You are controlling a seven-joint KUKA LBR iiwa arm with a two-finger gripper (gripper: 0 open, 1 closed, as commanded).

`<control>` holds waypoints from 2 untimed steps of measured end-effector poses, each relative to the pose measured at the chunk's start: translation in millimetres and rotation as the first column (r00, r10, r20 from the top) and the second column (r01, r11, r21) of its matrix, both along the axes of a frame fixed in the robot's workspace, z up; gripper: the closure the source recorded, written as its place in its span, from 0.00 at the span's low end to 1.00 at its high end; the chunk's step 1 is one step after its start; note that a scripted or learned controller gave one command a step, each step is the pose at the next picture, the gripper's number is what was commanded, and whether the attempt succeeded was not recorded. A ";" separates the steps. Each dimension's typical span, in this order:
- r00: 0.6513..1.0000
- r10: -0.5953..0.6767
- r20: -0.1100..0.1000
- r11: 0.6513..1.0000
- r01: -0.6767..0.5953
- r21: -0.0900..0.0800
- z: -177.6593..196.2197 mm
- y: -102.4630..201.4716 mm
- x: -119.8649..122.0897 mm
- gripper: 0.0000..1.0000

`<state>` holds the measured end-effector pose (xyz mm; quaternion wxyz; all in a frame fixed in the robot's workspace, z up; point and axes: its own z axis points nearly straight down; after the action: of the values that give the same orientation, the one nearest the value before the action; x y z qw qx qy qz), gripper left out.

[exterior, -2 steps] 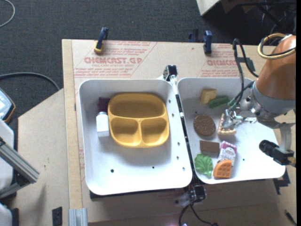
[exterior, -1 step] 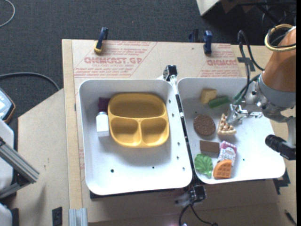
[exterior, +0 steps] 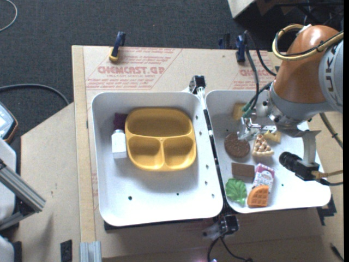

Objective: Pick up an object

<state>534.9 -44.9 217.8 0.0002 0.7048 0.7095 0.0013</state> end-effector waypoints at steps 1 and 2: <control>1.000 0.001 0.001 1.000 -0.001 0.000 12.2 54.6 6.6 1.00; 1.000 0.000 0.000 1.000 0.000 0.000 0.9 114.4 22.6 1.00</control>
<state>557.5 69.4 218.7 0.0005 0.7046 0.7096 0.0014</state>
